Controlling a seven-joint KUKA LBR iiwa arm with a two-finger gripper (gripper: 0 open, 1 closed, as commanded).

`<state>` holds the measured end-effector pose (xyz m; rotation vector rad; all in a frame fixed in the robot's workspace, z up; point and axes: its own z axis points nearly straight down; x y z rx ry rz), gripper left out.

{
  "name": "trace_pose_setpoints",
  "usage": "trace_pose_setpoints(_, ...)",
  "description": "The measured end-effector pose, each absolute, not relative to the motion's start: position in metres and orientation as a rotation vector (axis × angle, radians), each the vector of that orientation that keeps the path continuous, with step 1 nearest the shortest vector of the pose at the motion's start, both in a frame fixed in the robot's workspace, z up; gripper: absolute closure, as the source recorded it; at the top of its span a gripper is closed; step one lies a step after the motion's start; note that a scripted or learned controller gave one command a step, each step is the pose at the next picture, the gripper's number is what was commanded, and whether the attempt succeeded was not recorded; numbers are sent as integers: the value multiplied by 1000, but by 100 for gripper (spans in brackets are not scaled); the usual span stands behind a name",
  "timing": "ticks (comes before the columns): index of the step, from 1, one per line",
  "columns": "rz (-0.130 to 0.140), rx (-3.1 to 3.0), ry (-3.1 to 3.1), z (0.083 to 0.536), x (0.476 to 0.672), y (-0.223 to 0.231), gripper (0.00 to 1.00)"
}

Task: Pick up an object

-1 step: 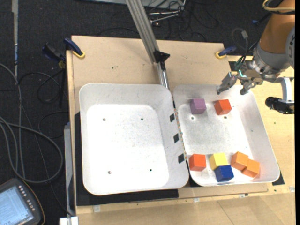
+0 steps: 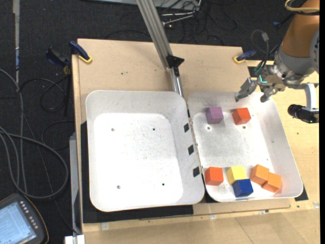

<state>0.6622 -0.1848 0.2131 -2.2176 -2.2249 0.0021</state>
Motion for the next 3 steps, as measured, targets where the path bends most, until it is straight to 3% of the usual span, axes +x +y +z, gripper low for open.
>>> trace_pose_setpoints(2, 0, -2230, -2232, 118, 658, -181, 0)
trace_pose_setpoints(3, -11, -2233, -2234, 119, 662, -182, 0)
